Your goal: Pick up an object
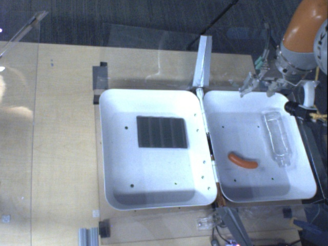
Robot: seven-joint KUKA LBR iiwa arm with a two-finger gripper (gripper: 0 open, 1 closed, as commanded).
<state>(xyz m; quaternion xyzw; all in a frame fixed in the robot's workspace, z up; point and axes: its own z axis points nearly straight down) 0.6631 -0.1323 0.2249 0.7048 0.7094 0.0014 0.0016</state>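
Gripper [260, 83] above far rim of right bin [302, 188], clear of contents; state of fingers: cannot tell. Orange sausage [243, 161] flat on right bin floor. Clear plastic bottle [277, 136] on its side just beside it. Dark ribbed mat [162, 132] in left bin [115, 152]. Both bins on tabletop [56, 152].

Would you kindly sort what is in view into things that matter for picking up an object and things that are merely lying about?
For the job:
- gripper
- hot dog, right bin
- clear bottle, right bin

Lying about:
- dark ridged mat, left bin
- metal divider post behind the bins
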